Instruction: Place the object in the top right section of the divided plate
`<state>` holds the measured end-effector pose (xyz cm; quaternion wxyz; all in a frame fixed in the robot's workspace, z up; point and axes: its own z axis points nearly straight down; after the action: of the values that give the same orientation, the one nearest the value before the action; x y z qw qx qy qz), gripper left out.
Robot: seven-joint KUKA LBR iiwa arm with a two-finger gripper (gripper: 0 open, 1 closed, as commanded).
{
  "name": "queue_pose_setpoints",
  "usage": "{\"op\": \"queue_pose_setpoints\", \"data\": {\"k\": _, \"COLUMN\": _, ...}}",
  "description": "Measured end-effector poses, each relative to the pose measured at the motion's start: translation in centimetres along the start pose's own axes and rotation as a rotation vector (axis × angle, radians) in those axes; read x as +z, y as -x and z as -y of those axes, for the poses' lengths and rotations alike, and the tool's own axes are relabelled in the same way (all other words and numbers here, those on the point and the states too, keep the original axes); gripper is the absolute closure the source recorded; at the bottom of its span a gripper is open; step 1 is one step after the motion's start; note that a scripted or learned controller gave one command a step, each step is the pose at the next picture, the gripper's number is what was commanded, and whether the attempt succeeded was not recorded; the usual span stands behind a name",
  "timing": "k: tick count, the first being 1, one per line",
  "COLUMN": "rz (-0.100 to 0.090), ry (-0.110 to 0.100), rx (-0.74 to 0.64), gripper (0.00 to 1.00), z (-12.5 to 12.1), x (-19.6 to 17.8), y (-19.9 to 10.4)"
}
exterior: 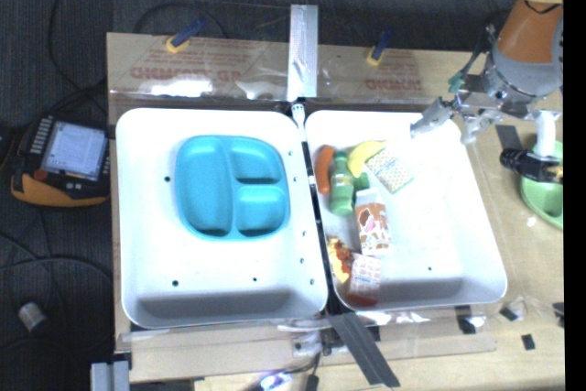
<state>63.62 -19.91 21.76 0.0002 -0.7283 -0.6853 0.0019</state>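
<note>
The blue divided plate lies in the left bin; its top right section holds nothing. In the right bin, along its left side, lie toy foods: an orange carrot, a green bottle, a yellow banana, a patterned packet, a red-and-white carton and a fries pack. My gripper hovers over the right bin's far right corner, open, with nothing between its fingers. It is up and to the right of the packet.
A white divider wall separates the two bins. A green bowl sits off the bench at the right. A handheld device lies on the floor to the left. Tape and clips line the bench's far edge.
</note>
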Motion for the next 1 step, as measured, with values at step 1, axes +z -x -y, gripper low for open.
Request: {"op": "queue_pose_setpoints", "data": {"k": 1, "rz": -0.001, "ry": 0.001, "rx": -0.193, "gripper": 0.00, "z": -0.73, "x": 9.29, "y": 1.44}}
